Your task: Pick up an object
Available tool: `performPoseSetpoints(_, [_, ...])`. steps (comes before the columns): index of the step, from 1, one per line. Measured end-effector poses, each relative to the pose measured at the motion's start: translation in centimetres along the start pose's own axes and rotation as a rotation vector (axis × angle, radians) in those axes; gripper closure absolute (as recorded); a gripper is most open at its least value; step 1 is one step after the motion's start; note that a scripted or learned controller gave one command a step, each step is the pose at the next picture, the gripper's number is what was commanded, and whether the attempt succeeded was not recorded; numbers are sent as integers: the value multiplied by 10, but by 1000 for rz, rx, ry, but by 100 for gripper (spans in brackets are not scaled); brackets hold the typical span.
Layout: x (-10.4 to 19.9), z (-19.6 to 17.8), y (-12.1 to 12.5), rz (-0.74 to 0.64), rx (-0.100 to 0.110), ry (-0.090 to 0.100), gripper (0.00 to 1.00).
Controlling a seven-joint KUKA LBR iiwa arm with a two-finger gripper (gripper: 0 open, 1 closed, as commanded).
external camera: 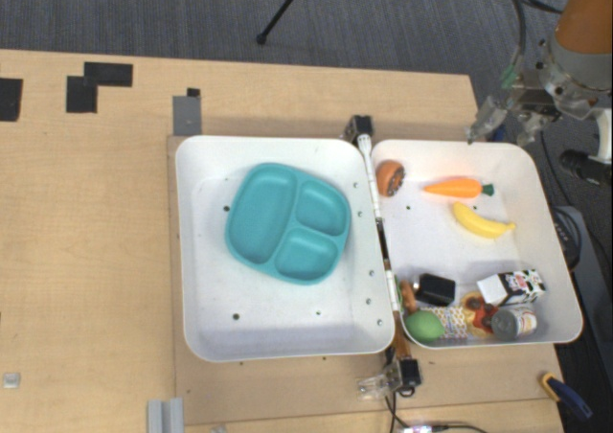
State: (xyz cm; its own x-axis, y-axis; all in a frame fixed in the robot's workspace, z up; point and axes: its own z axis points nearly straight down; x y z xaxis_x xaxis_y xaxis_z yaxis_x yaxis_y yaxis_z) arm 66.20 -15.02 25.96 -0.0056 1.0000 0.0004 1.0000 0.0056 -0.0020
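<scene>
At the near edge of my right bin (551, 230) sit a green ball (423, 327), can (508, 324) and carton (510, 286); banana (481, 222) and carrot (457, 189) lie farther back. My gripper (505, 115) hovers beyond the far rim, fingers spread, holding nothing. A teal tray (287, 222) fills the left bin.

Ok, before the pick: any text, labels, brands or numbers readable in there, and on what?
No text can be read at this resolution.
Small carton, right bin: black-and-white print, too blurred to read.
Can beside it: label too small to read.
Black box: no legible marking.
Teal tray, carrot, banana: no print visible.
</scene>
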Motion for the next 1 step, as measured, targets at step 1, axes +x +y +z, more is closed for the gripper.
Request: performPoseSetpoints(1, [59,159,-11,2,-1,-1,0])
